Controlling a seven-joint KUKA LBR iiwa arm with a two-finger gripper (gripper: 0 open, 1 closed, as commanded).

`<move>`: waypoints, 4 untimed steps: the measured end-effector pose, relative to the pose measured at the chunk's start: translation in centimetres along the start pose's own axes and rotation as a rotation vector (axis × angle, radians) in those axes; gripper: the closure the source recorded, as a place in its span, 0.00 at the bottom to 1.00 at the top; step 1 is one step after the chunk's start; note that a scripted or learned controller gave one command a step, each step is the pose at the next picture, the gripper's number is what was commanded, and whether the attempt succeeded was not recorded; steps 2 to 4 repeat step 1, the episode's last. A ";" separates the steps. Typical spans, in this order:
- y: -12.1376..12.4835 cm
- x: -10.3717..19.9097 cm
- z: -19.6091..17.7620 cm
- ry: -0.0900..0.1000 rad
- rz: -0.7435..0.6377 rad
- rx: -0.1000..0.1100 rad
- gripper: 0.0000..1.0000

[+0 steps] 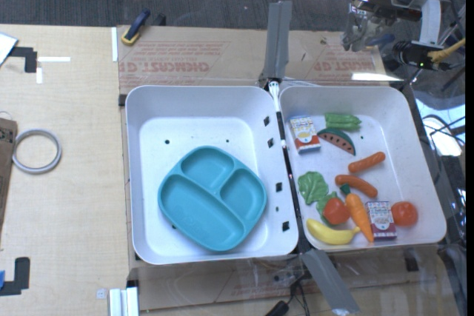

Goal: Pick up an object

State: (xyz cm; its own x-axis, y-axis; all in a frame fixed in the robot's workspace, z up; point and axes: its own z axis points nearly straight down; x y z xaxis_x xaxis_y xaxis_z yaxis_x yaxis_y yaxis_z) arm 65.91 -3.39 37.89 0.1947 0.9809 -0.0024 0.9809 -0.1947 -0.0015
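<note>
pincer (361, 32) hangs above the right bin's (412, 115) far rim, gripping nothing; can't tell its gape. toy food lies below and toward camera. nearest: green pepper (342, 120), likely light, stiff, slick plastic. take it across the narrow middle.

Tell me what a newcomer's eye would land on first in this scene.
The big teal divided plate lying in the left bin stands out most. Next comes the bright heap of toy food in the right bin: a banana, a carrot and a tomato among it. The gripper hangs above the right bin's far edge.
</note>
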 end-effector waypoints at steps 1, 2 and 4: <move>-0.8 4.1 8.6 0.000 0.140 0.002 1.00; -0.8 4.1 8.6 0.000 0.140 0.002 1.00; -0.8 4.1 8.6 0.000 0.140 0.002 1.00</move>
